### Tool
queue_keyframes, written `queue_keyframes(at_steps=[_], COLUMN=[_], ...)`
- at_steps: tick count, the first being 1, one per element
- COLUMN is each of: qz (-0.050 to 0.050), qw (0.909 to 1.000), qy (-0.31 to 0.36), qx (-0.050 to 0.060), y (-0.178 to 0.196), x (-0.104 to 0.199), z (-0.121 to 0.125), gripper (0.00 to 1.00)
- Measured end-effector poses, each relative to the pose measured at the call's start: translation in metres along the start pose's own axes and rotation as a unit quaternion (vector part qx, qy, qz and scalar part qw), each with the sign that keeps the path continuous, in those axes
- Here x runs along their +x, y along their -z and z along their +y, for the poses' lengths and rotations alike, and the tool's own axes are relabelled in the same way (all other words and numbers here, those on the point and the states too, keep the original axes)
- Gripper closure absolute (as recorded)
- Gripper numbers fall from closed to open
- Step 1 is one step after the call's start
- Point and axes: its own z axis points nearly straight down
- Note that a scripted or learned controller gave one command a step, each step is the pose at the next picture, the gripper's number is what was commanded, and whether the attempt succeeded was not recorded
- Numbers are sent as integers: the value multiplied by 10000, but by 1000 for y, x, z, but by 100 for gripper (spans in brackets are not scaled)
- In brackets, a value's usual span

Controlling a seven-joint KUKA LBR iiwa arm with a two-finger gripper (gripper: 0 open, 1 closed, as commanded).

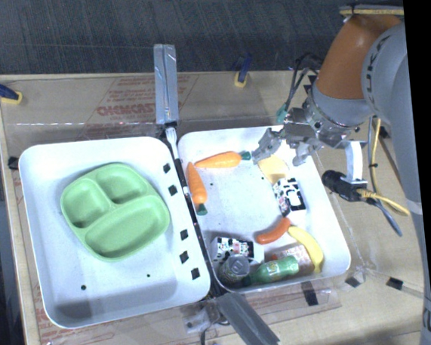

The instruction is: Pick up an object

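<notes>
My gripper hangs over the back right corner of the right bin, its two fingers spread apart with nothing between them. Just below it lies a yellow block. A carrot lies along the bin's back edge to the left of the gripper, and a second carrot lies by the left wall. A black-and-white carton, a sausage, a banana, a green bottle, a tin can and a small printed pack fill the front part.
The left bin holds a green divided plate. A metal divider bar runs between the bins at the back. The grey arm with its orange band comes in from the right. Cables and clamps lie on the bench beside the right bin.
</notes>
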Motion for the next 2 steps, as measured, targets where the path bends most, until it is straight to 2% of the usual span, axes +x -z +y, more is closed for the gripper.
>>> queue_keyframes(at_steps=[1, 2], qz=[-1, -2], qw=[10000, 10000], qy=[-92, -65], qx=[-8, 1], y=[32, 42], x=[0, 1], z=[11, 11], gripper=[0, 100])
